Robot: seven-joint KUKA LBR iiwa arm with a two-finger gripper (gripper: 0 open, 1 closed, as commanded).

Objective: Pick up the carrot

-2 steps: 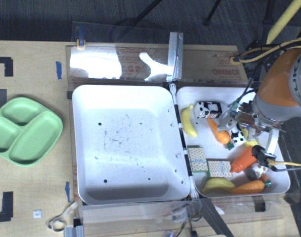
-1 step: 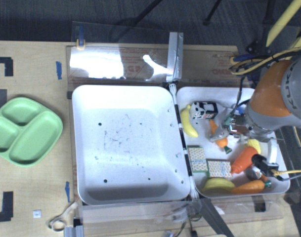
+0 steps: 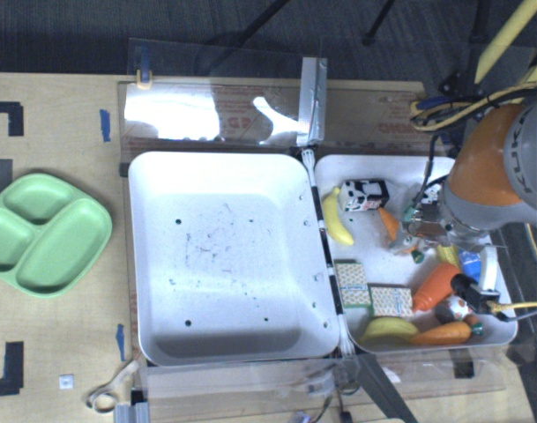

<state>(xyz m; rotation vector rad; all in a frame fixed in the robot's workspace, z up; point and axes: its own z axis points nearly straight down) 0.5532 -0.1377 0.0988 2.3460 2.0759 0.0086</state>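
gripper (image 3: 415,236) over right bin (image 3: 400,167) | carrot (image 3: 443,332) at front wall | left bin (image 3: 224,170)

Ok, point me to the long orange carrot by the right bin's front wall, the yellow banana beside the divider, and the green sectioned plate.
Long orange carrot (image 3: 440,332), camera view, mid-body.
Yellow curved banana (image 3: 336,221), camera view, middle of its curve.
Green sectioned plate (image 3: 93,208), camera view, right rim.

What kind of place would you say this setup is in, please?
Probably a robotics lab bench for pick-and-place trials: a grey-and-orange arm reaches over two white bins, one holding toy food such as a carrot and banana, with loose cables behind.
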